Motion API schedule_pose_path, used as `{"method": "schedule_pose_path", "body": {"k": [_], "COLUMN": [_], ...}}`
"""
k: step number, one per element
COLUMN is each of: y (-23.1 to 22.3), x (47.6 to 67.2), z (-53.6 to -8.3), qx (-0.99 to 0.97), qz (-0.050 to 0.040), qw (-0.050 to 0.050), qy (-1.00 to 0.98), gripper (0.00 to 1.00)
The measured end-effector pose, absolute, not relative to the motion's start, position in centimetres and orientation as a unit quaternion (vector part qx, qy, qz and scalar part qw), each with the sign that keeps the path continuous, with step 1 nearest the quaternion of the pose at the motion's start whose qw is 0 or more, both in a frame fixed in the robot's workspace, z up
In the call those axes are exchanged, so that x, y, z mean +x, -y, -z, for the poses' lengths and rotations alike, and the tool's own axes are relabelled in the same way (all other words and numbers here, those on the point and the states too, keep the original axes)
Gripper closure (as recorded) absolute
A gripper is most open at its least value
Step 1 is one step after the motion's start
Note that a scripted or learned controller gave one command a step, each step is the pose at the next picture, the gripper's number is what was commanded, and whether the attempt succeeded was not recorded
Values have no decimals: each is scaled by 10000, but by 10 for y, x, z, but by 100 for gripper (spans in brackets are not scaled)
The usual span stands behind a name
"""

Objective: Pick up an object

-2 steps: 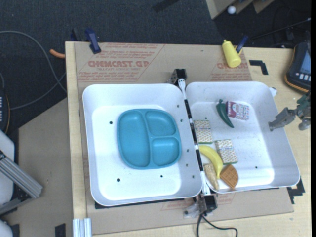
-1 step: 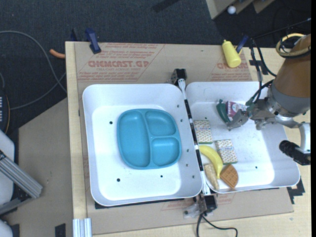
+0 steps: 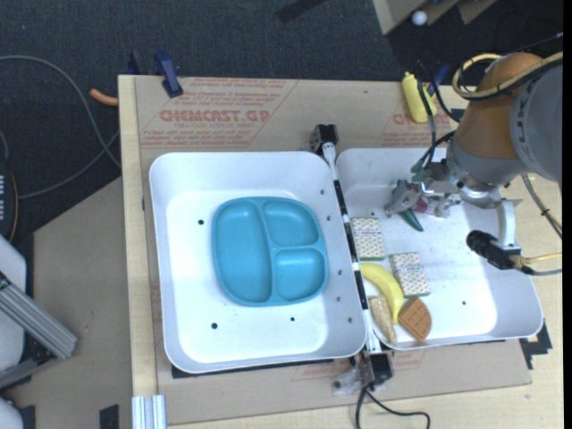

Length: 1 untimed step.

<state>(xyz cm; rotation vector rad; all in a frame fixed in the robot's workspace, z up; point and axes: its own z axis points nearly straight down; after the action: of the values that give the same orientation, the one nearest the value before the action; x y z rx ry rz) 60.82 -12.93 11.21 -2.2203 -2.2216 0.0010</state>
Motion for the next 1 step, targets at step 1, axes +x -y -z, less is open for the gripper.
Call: {"method": "schedule_pose_path", "body": {"k": [1], "y": [151], "x": [651], "z": [-90], "qx": [-7066], "qz": [17], "qw": [-35], "qy": [7076], "gripper": [0]}}
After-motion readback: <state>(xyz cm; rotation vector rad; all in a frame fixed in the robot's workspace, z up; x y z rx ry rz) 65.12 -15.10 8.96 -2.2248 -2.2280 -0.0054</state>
